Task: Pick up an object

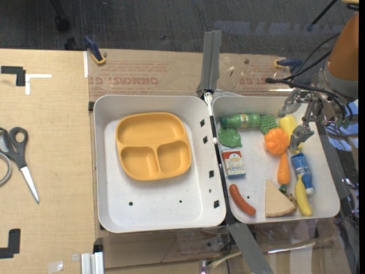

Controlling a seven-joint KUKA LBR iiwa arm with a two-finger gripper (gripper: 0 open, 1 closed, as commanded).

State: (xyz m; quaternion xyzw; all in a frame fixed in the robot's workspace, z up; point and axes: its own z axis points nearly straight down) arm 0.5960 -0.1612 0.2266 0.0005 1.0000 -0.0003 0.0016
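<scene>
My gripper (300, 120) hangs over the far right part of the right bin (328, 170), its fingers apart with nothing between them. Just beneath and left of it lie a yellow piece (287, 123) and an orange fruit (276, 141). Below those are a carrot (283, 168), a blue bottle (301, 170) and a banana (302, 202). A green bottle (242, 120), a green leafy toy (229, 137), a small carton (234, 164), a red sausage (242, 200) and a tan wedge (278, 202) fill the bin's left and front.
The left bin (108, 210) holds a yellow divided plate (154, 145). Scissors (20, 158) lie on the bench at far left. A grey divider bar (211, 61) runs between the bins, and cables (319, 56) hang at the upper right.
</scene>
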